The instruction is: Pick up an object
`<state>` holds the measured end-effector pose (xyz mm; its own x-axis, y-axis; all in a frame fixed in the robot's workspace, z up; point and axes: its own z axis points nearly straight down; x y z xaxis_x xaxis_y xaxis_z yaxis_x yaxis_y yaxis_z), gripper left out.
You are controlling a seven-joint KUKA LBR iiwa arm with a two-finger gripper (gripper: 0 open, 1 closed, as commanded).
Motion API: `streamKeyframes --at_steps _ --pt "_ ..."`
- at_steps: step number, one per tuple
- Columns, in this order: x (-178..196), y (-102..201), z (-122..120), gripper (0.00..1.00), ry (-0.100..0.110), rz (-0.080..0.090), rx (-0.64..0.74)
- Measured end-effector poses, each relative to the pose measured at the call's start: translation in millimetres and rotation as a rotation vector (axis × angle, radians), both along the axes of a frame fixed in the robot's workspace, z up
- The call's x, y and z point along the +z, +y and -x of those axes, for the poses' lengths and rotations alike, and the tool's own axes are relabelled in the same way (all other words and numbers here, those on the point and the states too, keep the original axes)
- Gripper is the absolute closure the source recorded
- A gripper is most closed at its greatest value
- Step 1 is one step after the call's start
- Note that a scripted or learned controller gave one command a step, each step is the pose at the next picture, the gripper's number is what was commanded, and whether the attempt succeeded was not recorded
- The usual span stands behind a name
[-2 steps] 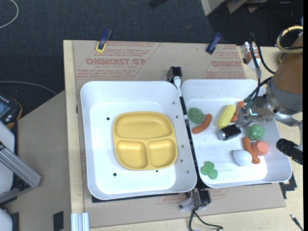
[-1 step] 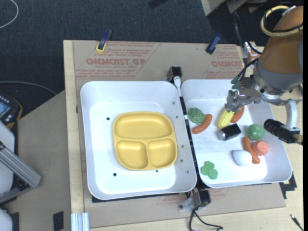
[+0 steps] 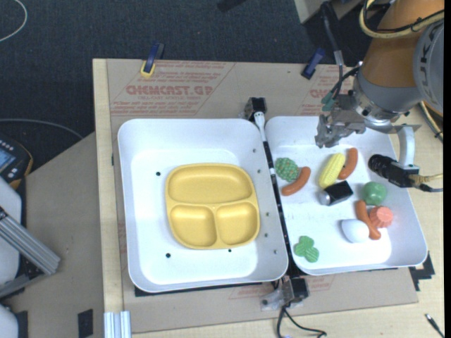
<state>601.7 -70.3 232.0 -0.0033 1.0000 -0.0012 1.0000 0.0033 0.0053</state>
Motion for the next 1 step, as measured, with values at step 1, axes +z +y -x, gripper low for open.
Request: streamKeyframes --at_steps 1 --pt "-16.4 12.4 -41.3 1.0 0.0 0.001 -0.001"
